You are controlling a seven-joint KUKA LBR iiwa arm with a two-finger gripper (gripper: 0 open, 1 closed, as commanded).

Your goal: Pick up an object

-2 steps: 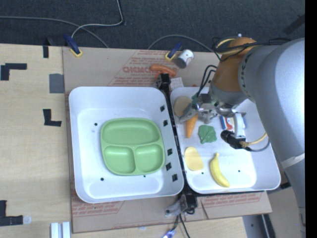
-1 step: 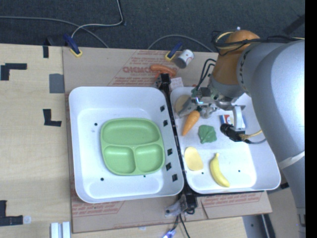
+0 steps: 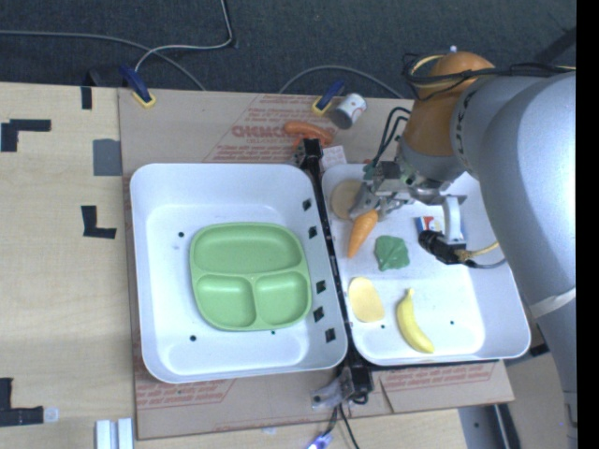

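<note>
Gripping the carrot point(image 3: 361, 233), end effector point(image 3: 372, 204) fingers closed around its top.

The bench point(image 3: 56, 251) (cardboard-topped) bears two white bins point(image 3: 154, 344) side by side.

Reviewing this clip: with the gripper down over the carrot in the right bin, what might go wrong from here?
The gripper sits at the top end of the carrot, not its middle, so the tapered carrot may swing or slip out on lifting.

The carrot lies close to the right bin wall by the divider, beside a tan round piece; the fingers could catch either one.

The green leafy piece lies just beside the carrot and could get nudged.
</note>
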